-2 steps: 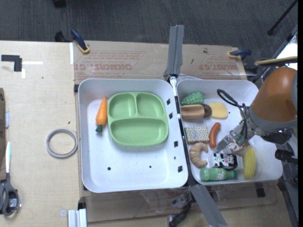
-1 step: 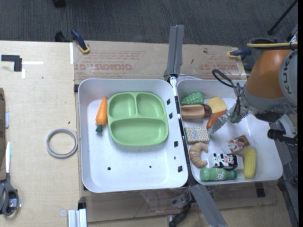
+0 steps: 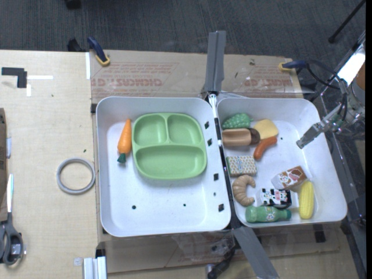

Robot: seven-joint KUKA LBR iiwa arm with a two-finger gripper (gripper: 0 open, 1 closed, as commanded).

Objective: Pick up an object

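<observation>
At the right bin's far right rim you see the gripper hanging over bare white floor, whether its fingers are apart or together you cannot tell. Toys crowd that bin's left and near side on the cardboard-topped bench. The corn cob stands lengthwise front-to-back near the right wall.

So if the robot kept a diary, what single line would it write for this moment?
stage: approach | two-finger gripper: above right white bin's right edge, holding nothing | nearest: orange toy sausage | left bin: green divided plate, toy carrot
</observation>
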